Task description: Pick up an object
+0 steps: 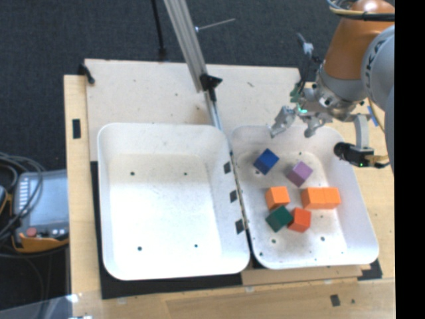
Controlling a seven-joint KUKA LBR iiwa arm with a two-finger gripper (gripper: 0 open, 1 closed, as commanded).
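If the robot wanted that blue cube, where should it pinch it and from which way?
Probably straight down from above, pinching two opposite flat sides. The blue cube lies apart from the other blocks in the right bin, with bare floor around it, so fingers could drop on either side. It sits turned at an angle to the bin walls, so the gripper, now above the bin's far edge, would likely need turning to match its faces.

left bin (166, 198) bare and open, right bin (358, 241) crowded mid-floor by six blocks (292, 201)
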